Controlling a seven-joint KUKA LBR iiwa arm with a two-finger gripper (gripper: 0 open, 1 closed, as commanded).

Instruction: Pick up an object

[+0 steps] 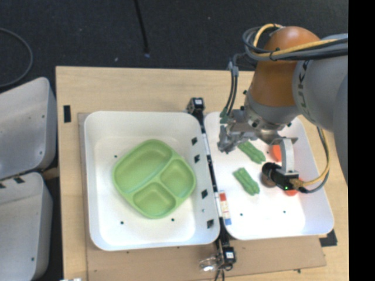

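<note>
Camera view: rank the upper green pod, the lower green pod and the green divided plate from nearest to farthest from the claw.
From the claw:
1. Upper green pod, right bin, just beside it.
2. Lower green pod, right bin, farther down.
3. Green divided plate, left bin.

The scene is seen by one camera, fixed above the table (146,78) and directed downward at a slant. Both white bins are taken in whole: the left bin (96,215) near the middle of the picture and the right bin (275,221) beside it. The far edge of the table is placed toward the top, with dark floor (88,22) beyond it. The arm (281,69) is seen entering from the right, at moderate distance.
</note>
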